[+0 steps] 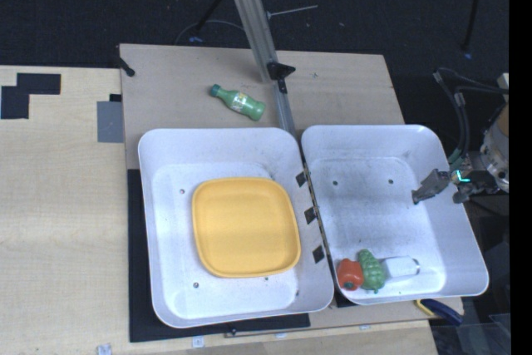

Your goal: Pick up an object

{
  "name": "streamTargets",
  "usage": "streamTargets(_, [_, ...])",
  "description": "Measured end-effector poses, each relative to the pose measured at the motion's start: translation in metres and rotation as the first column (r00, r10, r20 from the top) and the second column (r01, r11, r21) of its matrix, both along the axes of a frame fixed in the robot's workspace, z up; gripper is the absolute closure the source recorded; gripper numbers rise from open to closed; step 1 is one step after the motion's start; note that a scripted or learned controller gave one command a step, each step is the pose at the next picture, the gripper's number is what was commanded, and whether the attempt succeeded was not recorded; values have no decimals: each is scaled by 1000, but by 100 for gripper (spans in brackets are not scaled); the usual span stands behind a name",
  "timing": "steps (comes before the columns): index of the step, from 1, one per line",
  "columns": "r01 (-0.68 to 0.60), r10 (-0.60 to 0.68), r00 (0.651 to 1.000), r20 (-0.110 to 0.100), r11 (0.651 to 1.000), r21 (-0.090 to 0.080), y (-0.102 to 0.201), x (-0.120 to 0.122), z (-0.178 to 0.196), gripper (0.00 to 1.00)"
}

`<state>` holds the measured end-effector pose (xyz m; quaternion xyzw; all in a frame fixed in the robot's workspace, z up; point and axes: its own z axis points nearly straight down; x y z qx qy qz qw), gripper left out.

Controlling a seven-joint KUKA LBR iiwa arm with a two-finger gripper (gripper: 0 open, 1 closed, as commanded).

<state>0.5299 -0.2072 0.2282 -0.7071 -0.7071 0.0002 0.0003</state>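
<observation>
Right bin (374, 154), fingers (442, 187) spread at its edge, toys (366, 272) well apart

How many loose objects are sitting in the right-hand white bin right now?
3, clustered at its near edge: a red pepper-like piece, a green bumpy piece touching it, and a white flat object beside them. More may hide underneath.
</observation>
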Motion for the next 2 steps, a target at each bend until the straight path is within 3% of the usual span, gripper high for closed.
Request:
streamTargets(1, [0, 0, 1000, 0, 1000, 0, 0, 0, 0, 0])
streamTargets(2, [-2, 2, 1000, -5, 1000, 1, 8, 6, -58, 0])
